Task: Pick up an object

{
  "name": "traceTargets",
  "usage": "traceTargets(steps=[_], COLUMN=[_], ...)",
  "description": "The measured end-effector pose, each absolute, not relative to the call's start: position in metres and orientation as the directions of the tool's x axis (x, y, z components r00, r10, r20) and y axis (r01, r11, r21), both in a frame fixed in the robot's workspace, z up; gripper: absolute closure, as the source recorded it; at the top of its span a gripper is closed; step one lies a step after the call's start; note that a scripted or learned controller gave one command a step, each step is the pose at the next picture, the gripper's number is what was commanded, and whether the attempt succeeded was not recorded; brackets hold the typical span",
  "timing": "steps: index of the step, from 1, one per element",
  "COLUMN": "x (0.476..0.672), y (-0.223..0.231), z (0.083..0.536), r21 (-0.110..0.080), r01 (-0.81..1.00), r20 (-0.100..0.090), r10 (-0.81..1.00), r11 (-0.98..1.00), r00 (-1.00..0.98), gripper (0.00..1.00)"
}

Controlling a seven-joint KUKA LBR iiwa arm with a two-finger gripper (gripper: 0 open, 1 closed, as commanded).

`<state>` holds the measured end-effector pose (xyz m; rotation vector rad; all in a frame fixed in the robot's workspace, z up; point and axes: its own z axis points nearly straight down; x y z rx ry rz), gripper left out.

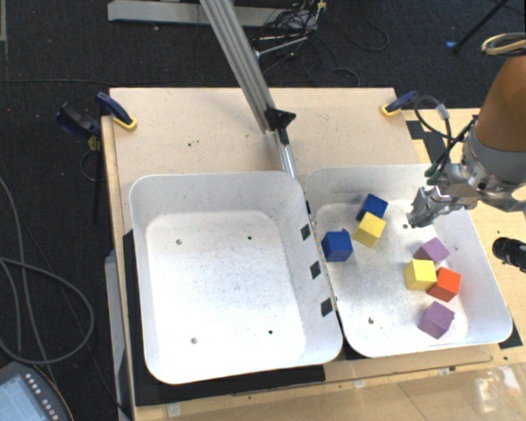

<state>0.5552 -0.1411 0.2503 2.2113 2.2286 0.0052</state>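
Purple block just below hand, arm reaching from right, hand's grip unclear

7 small blocks loose in rt bin.

wooden bench top bears clamps at rear corners: left, right. slanted metal pole crosses above. cables on dark floor. screen device bottom-left.
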Motion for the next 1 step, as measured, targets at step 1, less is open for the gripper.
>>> traceTargets(steps=[1], x=[0.5588], y=[-0.079], z=[0.2544], r21=[0.002], r01=[1.0], r20=[0.002], r10=[1.0], r11=[0.009], r00=[-0.009], gripper=[1.0])
